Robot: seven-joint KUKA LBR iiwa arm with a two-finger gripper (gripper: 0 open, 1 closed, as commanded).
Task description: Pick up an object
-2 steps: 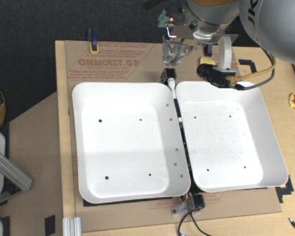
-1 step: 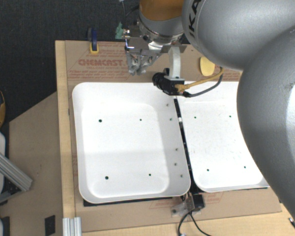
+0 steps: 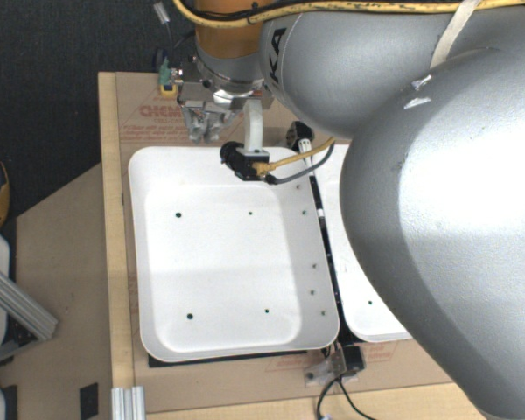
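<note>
Hovering above the far rim of the left bin [image 3: 149, 234], the gripper [image 3: 206, 122] hangs over the bench edge, probably between tries; whether its jaws are wide or narrow I cannot tell. No object to pick is visible on the bin's white floor. The right bin [image 3: 367, 313] lies largely under the grey arm [image 3: 420, 147], on a wooden bench [image 3: 122, 129] against dark carpet.

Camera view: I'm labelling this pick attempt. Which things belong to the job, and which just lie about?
Job: gripper; left bin; right bin.
Lying about: metal rail left of the bench; black plug with cable at its front edge.
</note>
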